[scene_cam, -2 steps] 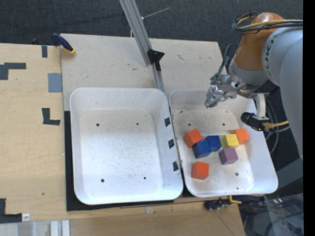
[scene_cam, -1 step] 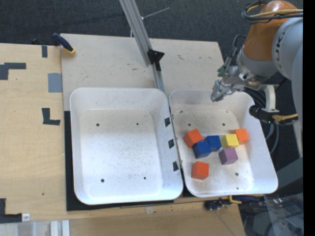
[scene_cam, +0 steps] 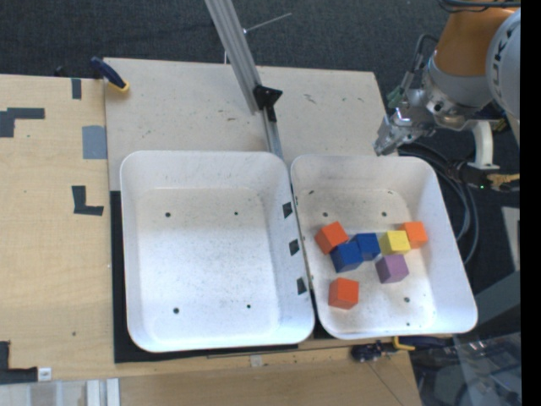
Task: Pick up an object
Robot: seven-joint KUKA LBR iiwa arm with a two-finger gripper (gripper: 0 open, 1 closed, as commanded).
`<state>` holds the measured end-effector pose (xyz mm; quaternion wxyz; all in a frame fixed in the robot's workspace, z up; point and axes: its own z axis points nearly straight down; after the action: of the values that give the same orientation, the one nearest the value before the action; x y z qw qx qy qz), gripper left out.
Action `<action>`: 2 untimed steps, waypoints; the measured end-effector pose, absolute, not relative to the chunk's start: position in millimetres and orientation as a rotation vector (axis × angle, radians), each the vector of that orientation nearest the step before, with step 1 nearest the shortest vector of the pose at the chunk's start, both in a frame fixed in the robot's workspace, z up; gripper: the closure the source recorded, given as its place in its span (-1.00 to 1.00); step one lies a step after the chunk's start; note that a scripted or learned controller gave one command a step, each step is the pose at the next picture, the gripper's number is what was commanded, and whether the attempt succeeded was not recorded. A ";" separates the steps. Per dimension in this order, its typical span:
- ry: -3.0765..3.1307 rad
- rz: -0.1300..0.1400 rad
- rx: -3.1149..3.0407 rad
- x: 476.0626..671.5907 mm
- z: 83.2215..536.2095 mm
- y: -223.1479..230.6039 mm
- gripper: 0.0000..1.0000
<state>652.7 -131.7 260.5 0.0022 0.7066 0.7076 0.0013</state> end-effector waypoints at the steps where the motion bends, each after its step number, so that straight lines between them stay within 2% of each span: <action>1: 2.227 -0.001 2.217 651.2 259.1 -87.8 1.00; 2: 2.229 -0.002 2.217 643.7 249.9 -38.1 1.00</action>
<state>643.7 -38.1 249.9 -0.0012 0.7053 0.7090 -0.0007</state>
